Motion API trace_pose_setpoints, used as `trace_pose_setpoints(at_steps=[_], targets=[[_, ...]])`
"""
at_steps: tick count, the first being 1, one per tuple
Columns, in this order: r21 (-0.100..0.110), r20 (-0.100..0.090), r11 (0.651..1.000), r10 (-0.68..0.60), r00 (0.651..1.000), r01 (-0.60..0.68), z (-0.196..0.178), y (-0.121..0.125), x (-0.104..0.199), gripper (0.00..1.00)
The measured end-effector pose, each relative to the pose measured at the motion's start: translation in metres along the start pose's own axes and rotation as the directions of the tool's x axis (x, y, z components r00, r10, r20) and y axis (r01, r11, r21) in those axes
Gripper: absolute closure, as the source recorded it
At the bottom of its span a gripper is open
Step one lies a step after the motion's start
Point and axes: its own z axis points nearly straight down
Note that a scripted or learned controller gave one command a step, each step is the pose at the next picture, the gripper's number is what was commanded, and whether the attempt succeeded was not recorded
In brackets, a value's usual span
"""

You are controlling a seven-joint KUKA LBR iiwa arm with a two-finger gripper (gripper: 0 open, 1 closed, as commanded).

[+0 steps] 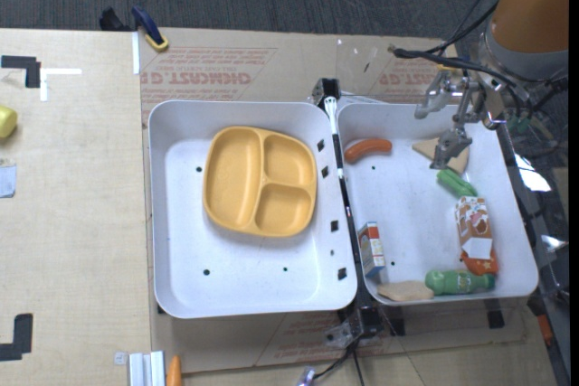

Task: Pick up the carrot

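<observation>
Nothing is grasped yet: the tool (450, 143) hangs over the far part of the right bin (412, 221), its jaws impossible to read as open or closed, while the carrot (367, 148) lies apart to its left, untouched, awaiting approach and lift.

Yellow divided plate (261, 182) in a white bin (172, 221) — orange carrot (367, 148), green bottle (460, 282).
</observation>
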Motion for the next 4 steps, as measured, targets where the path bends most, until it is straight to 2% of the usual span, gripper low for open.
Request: trace_pose_setpoints(at_steps=[1,2,3,4], targets=[[-0.001,0.0,0.999,0.048,0.999,-0.048,0.072,0.064,-0.004,0.0],[-0.001,0.001,0.996,0.088,0.996,-0.088,0.054,0.132,-0.022,0.0],[0.0,-0.003,0.987,0.16,0.987,-0.16,0.129,0.234,0.033,0.0],[-0.005,0.022,0.996,0.084,0.996,-0.083,0.159,0.238,0.017,0.0]])
